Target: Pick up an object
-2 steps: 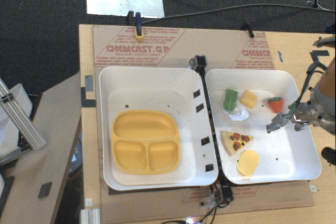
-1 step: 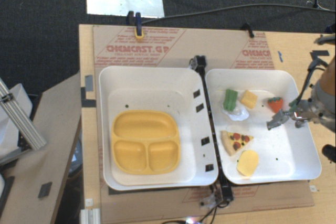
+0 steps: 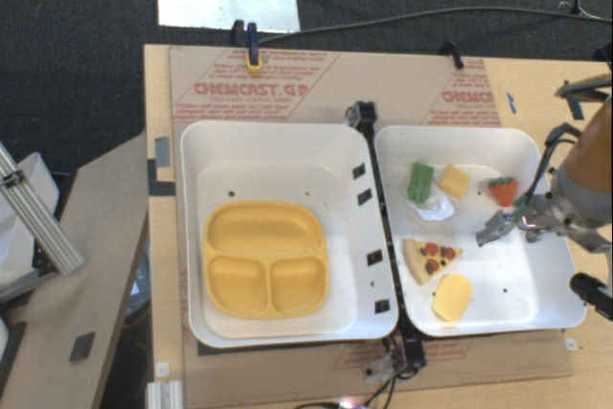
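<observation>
The task looks to be at its beginning, as I judge it: nothing is lifted, and every object lies on the floor of a bin. The two-finger grey metal gripper (image 3: 494, 230) hangs low over the right shallow white plastic bin (image 3: 525, 145), reaching in from the right side. I cannot tell from this view whether it is apart or together, because its tip is small and dark against the white. No object is seen inside it. What is left is therefore the whole pick: to choose one thing, come down on it, close and raise it.

The right bin holds all the small toy foods. Nearest to the gripper, just to its left and a little below, lies the triangular toy pizza slice with red dots (image 3: 430, 258). Further below it is the pale yellow rounded piece (image 3: 452, 298). Above and left of the gripper is the green upright toy vegetable (image 3: 420, 181), which touches a small white crumpled piece (image 3: 436, 207), and beside them is the yellow cube like cheese (image 3: 454, 180). Above the gripper, close to the arm, is the small red and green toy like a strawberry (image 3: 504, 191).

The left shallow white plastic bin (image 3: 196, 144), well apart to the left of the gripper, holds one thing, a yellow plastic tray with three compartments (image 3: 266, 258), and its compartments have nothing in them.
</observation>
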`<state>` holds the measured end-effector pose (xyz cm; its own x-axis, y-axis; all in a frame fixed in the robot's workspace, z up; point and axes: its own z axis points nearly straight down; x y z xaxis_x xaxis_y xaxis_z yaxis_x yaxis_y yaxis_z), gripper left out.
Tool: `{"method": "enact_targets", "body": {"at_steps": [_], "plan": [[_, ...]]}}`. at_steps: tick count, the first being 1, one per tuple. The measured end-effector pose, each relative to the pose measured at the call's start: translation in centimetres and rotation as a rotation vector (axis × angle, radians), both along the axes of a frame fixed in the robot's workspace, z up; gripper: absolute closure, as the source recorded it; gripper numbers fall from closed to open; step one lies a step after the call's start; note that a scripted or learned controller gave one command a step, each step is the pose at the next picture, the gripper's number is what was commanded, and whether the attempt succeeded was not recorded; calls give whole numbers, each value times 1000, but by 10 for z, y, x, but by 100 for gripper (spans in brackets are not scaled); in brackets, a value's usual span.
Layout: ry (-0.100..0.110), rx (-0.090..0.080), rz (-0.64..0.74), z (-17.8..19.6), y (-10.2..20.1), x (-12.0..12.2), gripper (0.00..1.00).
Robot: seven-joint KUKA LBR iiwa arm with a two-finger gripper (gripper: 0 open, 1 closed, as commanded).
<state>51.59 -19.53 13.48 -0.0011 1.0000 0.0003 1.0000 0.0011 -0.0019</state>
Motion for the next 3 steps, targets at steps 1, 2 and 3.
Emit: {"method": "enact_targets", "body": {"at_steps": [1,2,3], "plan": [[-1,0,-1,-52,0,0,0],[-5,-2,-1,-39,0,2,100],[-10,-3,4,23,3,10,100]]}}
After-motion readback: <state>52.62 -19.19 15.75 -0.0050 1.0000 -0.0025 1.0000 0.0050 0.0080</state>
